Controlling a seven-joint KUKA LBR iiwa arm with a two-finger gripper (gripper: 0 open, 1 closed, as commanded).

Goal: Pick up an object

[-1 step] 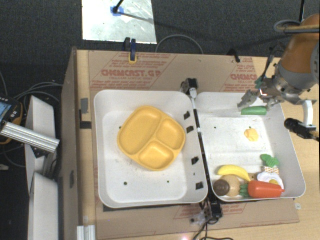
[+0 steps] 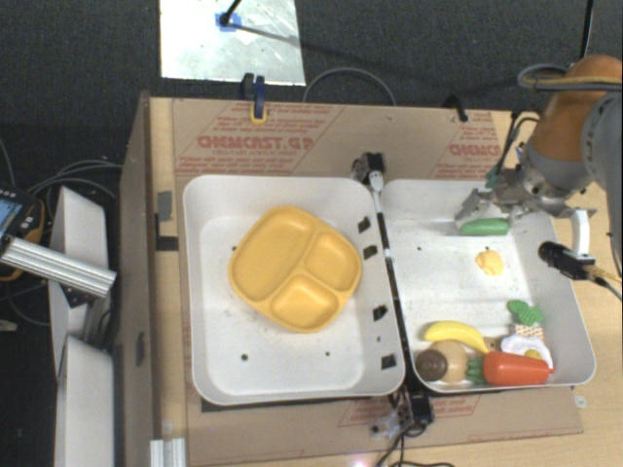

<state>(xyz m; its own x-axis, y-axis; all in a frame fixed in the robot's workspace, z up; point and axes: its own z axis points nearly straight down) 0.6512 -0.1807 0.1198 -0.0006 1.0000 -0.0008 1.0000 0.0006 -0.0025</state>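
My gripper (image 2: 484,209) hangs low over the far part of the right bin (image 2: 428,261), its grey metal fingers splayed to either side of a smooth green rod-shaped piece (image 2: 484,227) lying flat on the bin floor just under the tips. The fingers stand wide, and I cannot tell whether they touch the green piece; nothing is clamped between them. Above the wrist, my orange band (image 2: 565,129) has a rounded, glossy look.

Nearer the camera than my gripper sits a small, lumpy yellow piece (image 2: 491,261), apart from the green one. Well beyond that, in the bin's near corner, glossy plastic toy food is crowded together: a curved yellow banana (image 2: 454,334), a round brown piece (image 2: 431,363), a smooth red-orange carrot-like piece (image 2: 516,369) and a small knobbly green piece (image 2: 526,311).

To my gripper's left, across the divider, the left bin (image 2: 214,358) holds a matte yellow plate (image 2: 295,268) with rounded corners and three shallow compartments.
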